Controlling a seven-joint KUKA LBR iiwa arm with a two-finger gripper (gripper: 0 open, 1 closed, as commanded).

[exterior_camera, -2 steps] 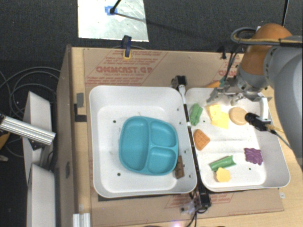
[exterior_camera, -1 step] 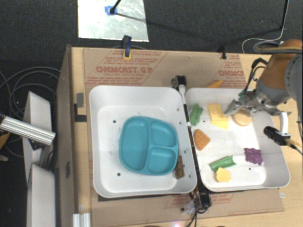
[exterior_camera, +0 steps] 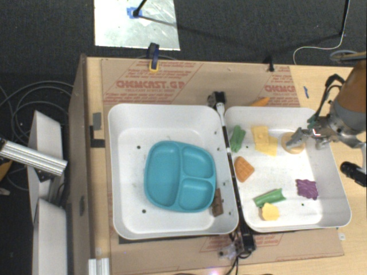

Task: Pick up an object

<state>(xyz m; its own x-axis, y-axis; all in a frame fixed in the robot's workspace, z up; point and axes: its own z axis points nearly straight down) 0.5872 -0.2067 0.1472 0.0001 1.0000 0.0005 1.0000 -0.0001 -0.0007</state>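
The right bin (exterior_camera: 335, 213) holds several small toy foods: a green piece (exterior_camera: 236, 137), a yellow block (exterior_camera: 263, 140), an orange waffle-like piece (exterior_camera: 244, 168), a green pickle (exterior_camera: 269, 196), a small yellow piece (exterior_camera: 270, 212), a purple grape bunch (exterior_camera: 306, 188) and a tan round piece (exterior_camera: 293, 145). My gripper (exterior_camera: 305, 135) reaches in from the right and hovers low at the bin's upper right, right beside the tan round piece. Whether it touches that piece is unclear.
The left bin (exterior_camera: 123, 125) holds a blue divided plate (exterior_camera: 179, 176), with a small brown item (exterior_camera: 218, 203) at its right wall. An orange piece (exterior_camera: 260, 102) lies on the bench behind the right bin. Cables run along the right and left edges.
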